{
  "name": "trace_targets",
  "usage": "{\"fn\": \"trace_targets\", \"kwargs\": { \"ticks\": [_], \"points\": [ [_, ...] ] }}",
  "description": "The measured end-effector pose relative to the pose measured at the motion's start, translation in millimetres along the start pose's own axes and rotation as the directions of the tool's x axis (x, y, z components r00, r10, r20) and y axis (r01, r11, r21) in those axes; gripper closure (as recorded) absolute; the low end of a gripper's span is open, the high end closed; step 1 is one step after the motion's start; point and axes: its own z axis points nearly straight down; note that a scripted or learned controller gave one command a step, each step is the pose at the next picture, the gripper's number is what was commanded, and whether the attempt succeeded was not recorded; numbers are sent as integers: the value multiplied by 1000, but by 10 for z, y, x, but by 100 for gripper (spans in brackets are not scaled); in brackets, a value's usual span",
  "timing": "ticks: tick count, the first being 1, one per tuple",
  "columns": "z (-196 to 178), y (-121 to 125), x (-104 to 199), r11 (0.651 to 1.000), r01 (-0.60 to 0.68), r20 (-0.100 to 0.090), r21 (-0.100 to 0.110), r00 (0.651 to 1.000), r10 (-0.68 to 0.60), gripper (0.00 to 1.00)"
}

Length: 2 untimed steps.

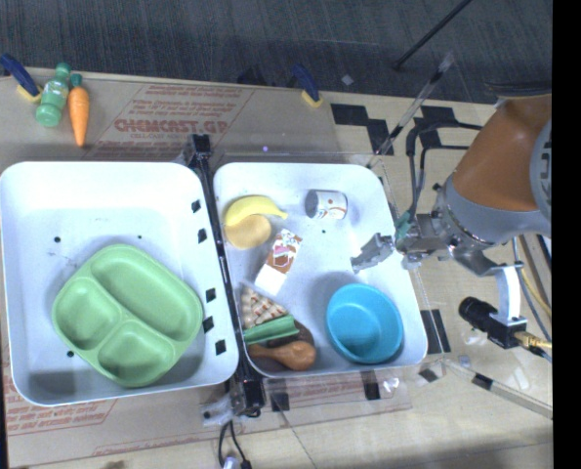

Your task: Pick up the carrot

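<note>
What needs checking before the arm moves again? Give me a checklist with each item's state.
1. Carrot found: ok. The carrot lies on the cardboard beyond the bins, top left, beside a green bottle.
2. Gripper near the carrot: not ok. The gripper hangs over the right bin, far from it.
3. Gripper free of load: ok, nothing shows between its fingers.
4. Finger opening: cannot tell, too small and blurred.
5. Things under the gripper: not ok. A blue bowl and a small can sit close by.
6. Carrot reachable: cannot tell. It lies across both bins from the arm.
</note>
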Motion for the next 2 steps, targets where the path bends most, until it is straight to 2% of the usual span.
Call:
{"fn": "trace_targets", "kwargs": {
  "ticks": [1, 2],
  "points": [
    [-3115, 400, 149, 991, 135, 11, -15, 991, -135, 0],
    [-3065, 404, 153, 991, 136, 7, -6, 991, -136, 0]
  ]
}}
